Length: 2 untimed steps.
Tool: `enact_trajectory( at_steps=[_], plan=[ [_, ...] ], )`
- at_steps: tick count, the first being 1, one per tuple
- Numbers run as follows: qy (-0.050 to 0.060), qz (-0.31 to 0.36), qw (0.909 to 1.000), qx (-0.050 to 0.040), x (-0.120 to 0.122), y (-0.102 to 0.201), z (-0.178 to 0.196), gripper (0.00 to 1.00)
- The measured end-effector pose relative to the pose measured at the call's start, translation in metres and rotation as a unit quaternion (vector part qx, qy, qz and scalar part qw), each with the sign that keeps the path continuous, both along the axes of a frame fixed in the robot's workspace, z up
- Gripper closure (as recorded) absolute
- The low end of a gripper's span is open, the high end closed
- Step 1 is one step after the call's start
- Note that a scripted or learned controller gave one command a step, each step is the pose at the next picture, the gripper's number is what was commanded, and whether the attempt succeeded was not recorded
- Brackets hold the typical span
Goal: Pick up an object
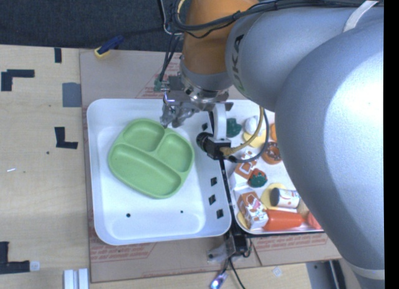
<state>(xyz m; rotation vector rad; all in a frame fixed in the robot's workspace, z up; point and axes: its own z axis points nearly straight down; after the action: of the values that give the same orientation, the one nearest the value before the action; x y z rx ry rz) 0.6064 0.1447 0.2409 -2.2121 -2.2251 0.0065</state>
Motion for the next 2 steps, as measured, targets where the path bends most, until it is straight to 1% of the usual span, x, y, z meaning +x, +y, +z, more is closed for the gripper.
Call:
enact_trajectory(
  at_steps=[1,2],
  plan=[
    [-0.001,0.000,1.0000,-0.0002,0.001,-0.002,0.012,1.00],
    [-0.005,0.000,1.0000,0.0021,-0.063,0.016,0.115,1.00]
  ],
)
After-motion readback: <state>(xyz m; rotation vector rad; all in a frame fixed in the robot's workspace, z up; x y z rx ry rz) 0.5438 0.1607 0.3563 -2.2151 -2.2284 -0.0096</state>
